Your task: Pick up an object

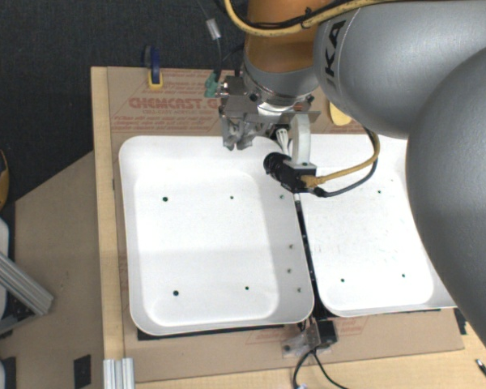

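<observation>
While the gripper (238, 138) hangs low over the far right corner of the left bin (146, 217), I cannot tell whether it is parted or closed. Where the object lies cannot be told, so its weight, stiffness and best grasp point remain unassessed.

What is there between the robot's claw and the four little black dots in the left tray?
Nothing but bare white tray floor. In the camera view, the gripper hangs over the far edge of the left bin, and the stretch down to the dots holds no object.
</observation>
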### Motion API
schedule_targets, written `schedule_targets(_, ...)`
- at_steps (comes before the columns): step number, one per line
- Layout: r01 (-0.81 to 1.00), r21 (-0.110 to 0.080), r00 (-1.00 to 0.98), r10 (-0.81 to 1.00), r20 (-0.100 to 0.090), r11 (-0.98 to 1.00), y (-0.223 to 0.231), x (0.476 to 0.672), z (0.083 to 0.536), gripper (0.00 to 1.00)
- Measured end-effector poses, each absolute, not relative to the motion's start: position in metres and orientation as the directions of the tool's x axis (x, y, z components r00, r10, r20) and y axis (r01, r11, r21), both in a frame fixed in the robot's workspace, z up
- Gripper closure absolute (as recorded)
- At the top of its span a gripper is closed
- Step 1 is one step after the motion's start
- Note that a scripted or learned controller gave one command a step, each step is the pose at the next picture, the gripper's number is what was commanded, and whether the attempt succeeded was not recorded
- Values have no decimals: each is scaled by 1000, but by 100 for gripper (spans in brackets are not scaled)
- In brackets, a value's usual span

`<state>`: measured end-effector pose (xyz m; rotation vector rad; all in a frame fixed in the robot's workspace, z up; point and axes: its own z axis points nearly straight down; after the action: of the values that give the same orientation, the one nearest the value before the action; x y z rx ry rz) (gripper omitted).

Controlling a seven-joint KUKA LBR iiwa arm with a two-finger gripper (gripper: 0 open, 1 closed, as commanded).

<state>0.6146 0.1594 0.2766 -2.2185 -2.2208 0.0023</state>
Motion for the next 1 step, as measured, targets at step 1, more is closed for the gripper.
schedule_targets(1,1000,-3,1,1000,0,-1,141,592,299,100)
